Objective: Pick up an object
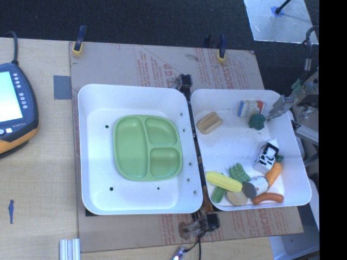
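Two white bins are set side by side. Farthest from the gripper, the left bin (92,145) carries a green divided tray (146,147). In the right bin (227,145), well to the gripper's left, a tan bread-like piece (209,122) is seen lying apart from the rest. Nearer, just beside the gripper, a small can (250,109) is found lying on its side, and a dark green round object (257,122) sits directly below the gripper (276,108), touching or nearly touching its tip. Toward the front of that bin a crowded cluster is gathered: a yellow corn cob (223,181), a green leafy piece (238,172), a grey cylinder (255,187), a black-and-white carton (266,156), a carrot (273,174) and a red sausage (268,199).

Whether the gripper is spread or pressed together cannot be told at this size; nothing is shown to be held.

The green round object is judged the likely target. It could be nudged and rolled away if it is met off-centre. The can beside it could be caught or knocked as well, and the bin's far wall could be struck.
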Controlling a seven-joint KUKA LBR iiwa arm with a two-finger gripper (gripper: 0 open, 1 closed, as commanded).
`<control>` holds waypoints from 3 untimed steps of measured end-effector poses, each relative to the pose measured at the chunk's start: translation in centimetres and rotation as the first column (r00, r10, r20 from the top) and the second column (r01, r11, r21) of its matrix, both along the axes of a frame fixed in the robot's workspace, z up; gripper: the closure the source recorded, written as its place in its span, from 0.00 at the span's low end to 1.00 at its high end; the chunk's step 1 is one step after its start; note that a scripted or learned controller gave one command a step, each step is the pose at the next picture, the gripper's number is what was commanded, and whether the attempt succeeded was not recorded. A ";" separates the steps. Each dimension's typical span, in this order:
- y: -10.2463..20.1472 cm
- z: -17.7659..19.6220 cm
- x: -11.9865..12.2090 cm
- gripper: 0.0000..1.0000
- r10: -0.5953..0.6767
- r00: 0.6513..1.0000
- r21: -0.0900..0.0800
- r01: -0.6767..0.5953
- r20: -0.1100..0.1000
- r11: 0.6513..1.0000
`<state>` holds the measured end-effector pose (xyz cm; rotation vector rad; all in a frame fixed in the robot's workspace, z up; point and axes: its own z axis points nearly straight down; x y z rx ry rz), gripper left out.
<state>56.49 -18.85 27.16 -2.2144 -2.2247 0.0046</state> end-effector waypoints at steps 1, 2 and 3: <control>-2.2 -12.9 8.4 0.00 0.002 1.000 0.001 -0.002 -0.007 1.000; -1.4 -15.9 6.1 0.00 0.001 1.000 -0.001 -0.001 -0.001 1.000; 1.9 -17.4 9.2 0.00 0.002 1.000 -0.001 -0.002 0.001 1.000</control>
